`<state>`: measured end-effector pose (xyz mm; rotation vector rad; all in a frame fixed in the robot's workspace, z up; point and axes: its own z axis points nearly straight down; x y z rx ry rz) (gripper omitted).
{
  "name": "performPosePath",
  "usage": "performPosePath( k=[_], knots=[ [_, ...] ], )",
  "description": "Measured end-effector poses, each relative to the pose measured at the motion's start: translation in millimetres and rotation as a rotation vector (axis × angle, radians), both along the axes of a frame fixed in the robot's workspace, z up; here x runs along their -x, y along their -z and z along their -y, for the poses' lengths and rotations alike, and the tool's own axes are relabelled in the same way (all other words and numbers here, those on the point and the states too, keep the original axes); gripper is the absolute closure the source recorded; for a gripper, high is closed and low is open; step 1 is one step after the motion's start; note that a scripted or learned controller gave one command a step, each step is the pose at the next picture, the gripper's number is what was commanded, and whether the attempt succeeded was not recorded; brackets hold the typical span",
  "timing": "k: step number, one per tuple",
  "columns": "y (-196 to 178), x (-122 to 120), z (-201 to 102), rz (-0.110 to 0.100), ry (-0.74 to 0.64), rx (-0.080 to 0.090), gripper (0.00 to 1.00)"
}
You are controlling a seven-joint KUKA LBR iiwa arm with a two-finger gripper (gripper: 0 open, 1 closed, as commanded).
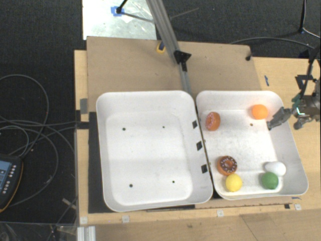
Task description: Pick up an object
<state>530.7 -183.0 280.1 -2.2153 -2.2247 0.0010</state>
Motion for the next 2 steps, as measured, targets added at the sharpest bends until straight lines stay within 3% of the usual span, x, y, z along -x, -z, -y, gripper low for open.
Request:
performPosePath(
  k=[1, 2],
  knots=[
    [-2, -1, 0, 0.004, 0.000, 0.001, 0.00],
    [59, -3, -6, -0.002, 0.002, -0.001, 0.00]
  ],
)
